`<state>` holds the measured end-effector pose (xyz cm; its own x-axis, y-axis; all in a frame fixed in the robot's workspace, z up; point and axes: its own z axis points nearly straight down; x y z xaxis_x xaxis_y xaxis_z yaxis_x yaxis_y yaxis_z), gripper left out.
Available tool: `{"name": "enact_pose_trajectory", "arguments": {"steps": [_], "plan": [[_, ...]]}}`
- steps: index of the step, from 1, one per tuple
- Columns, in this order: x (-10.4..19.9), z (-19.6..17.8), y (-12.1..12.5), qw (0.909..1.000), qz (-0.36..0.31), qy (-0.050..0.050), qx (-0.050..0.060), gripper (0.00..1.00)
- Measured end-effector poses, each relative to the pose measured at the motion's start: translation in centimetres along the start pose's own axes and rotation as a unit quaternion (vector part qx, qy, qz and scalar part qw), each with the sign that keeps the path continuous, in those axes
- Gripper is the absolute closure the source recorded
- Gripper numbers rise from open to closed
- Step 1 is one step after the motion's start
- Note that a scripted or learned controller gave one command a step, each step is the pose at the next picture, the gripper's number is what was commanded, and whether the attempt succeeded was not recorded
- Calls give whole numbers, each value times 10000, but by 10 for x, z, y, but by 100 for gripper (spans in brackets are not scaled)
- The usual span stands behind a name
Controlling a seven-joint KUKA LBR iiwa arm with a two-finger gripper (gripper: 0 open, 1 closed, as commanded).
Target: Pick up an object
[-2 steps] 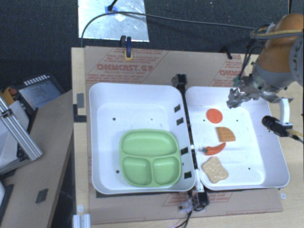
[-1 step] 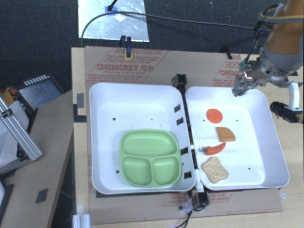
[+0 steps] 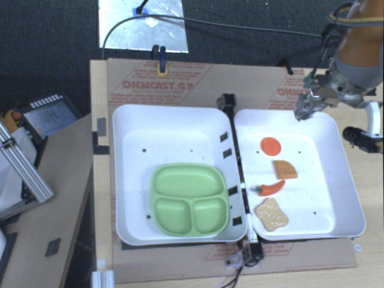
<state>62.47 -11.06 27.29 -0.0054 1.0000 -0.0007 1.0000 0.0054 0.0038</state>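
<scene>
- Four small pieces of toy food lie in the right bin point(image 3: 345, 179), all untouched: a red round slice point(image 3: 270, 146) nearest the far edge, an orange-brown wedge point(image 3: 285, 170) just nearer than it, a red chili pepper point(image 3: 273, 188) towards the bin's left wall, and a pale cracker-like piece point(image 3: 271, 214) close to the near-left corner.
- One green divided plate point(image 3: 189, 198) with three compartments sits in the left bin point(image 3: 138, 131), against its near edge.
- Nothing has been picked up. The gripper point(image 3: 305, 108) hangs over the right bin's far edge, well apart from all four pieces, and no object is seen in it.
- Whether the claw stands wide or narrow I cannot tell; it is small and dark against the bin rim.
- What is left, by my reckoning, is nearly the whole task: travel towards the near side, come down over one piece, close on it, lift. The red round slice lies closest to the claw.
- Readable writing: the brown sheet point(image 3: 180, 83) under the bins bears red print, "CHEMCAST GP", repeated on it; the rest is too small to read.
</scene>
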Motion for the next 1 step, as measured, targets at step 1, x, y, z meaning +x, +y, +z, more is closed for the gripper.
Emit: {"name": "enact_pose_trajectory", "arguments": {"steps": [1], "plan": [[46, 17, -15, 10000, -13, 12, 22, 100]]}}
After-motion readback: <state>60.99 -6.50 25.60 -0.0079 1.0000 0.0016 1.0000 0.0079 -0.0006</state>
